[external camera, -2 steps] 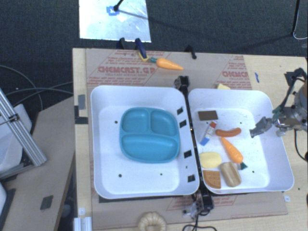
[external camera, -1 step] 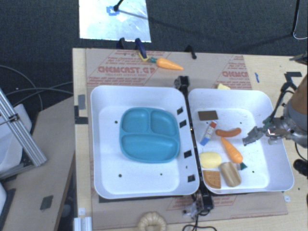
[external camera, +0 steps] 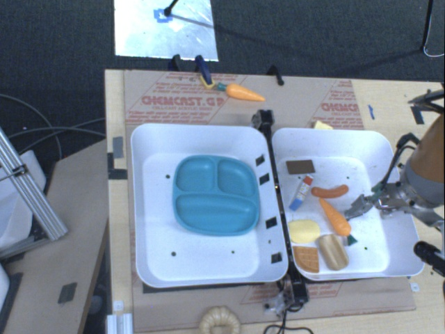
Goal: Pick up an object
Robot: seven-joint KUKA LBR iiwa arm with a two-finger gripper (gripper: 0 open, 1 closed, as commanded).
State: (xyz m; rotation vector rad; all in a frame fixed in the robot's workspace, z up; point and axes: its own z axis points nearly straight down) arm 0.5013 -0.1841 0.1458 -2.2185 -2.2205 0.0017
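Hovering beside the carrot (external camera: 336, 218), the tool (external camera: 357, 207) spreads its fingers apart, unladen

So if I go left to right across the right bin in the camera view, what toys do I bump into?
Dark brown flat rectangle → blue and red tube → orange-red sausage → robot fingers, near the orange carrot. The yellow piece, waffle and bread roll overlap these in the order, so I left them out.
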